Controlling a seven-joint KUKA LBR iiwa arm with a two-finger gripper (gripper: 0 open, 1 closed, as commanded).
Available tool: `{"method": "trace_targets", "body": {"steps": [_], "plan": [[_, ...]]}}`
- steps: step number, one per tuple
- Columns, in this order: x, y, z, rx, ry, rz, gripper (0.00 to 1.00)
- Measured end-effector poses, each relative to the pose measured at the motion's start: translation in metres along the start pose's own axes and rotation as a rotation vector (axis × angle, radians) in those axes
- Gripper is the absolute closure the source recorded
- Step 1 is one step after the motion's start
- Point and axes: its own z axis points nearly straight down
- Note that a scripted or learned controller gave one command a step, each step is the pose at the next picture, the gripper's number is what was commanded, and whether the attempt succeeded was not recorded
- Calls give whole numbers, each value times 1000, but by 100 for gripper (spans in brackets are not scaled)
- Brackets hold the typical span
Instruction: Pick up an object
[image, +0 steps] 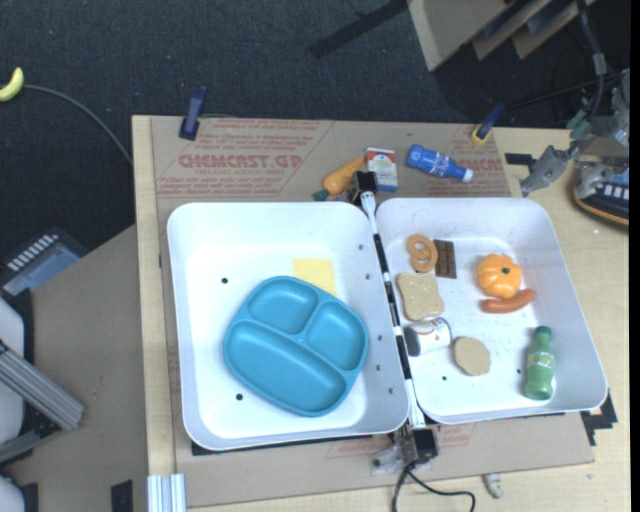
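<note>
The right bin (560, 250) holds several small items. A pretzel (421, 252) lies beside a brown bar (446, 259) near its far left. An orange pumpkin (498, 274) sits mid-bin with a red sausage (507, 301) just in front of it. A slice of bread (420, 296) lies by the left wall, with a small white can (432, 336) below it and a round tan cookie (471, 356) to the can's right. At the near right a green bottle (539, 364) lies on its side.
The left bin (195, 300) carries a blue divided plate (294, 345) and a yellow square slice (314, 272) behind it. On the bench behind the bins lie a carrot (344, 176), a small carton (380, 168) and a blue bottle (438, 163). Grey hardware (545, 168) stands at the far right.
</note>
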Motion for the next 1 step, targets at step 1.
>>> {"method": "trace_targets", "body": {"steps": [1], "plan": [[-1,-16,169,-2,5,-4,0]]}}
